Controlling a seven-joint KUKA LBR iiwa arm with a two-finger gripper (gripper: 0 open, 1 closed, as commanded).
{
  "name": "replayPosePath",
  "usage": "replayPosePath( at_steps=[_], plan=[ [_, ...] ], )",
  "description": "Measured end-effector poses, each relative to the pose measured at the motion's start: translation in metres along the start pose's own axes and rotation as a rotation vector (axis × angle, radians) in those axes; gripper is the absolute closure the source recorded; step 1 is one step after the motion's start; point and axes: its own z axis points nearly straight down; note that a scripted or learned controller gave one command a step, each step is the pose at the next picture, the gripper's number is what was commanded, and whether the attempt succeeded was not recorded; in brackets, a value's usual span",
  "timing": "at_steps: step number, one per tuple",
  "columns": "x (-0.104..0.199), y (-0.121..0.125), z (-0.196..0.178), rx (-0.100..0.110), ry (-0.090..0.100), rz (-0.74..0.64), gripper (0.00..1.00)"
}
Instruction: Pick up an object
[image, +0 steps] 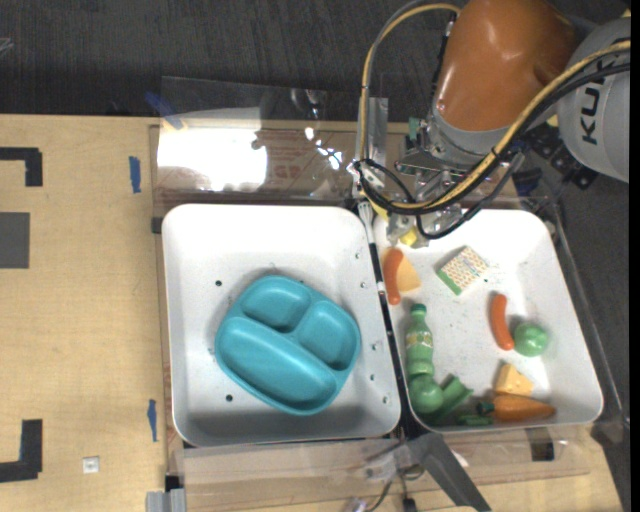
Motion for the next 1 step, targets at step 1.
replayPosePath(
  at_steps=[1],
  plan=[
    [0.0095, -0.0030, -0.0418, 0.009, 0.000, -0.189, 1.00]
  ],
)
